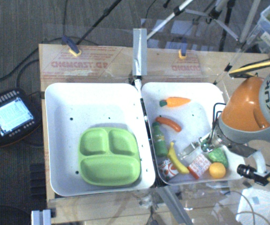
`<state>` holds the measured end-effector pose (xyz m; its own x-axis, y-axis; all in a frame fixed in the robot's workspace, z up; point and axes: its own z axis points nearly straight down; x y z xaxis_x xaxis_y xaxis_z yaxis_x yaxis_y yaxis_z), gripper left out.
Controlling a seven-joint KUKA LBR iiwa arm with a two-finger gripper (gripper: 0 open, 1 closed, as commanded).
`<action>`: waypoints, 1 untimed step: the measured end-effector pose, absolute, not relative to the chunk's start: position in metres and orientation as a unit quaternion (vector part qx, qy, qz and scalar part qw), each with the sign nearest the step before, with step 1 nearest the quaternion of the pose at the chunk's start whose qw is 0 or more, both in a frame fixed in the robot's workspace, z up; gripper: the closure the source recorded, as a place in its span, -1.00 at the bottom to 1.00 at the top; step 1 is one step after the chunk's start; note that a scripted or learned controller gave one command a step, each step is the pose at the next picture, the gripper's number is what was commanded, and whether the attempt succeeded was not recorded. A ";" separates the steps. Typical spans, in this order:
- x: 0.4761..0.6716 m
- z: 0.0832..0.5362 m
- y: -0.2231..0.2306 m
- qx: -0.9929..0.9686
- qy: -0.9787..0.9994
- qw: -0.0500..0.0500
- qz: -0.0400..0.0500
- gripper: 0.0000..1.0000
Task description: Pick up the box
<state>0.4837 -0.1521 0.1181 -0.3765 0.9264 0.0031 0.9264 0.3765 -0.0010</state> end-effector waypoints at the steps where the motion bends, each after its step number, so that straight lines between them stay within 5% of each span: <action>1: 0.486 0.090 -0.161 -0.566 -0.825 -0.003 -0.002 -1.00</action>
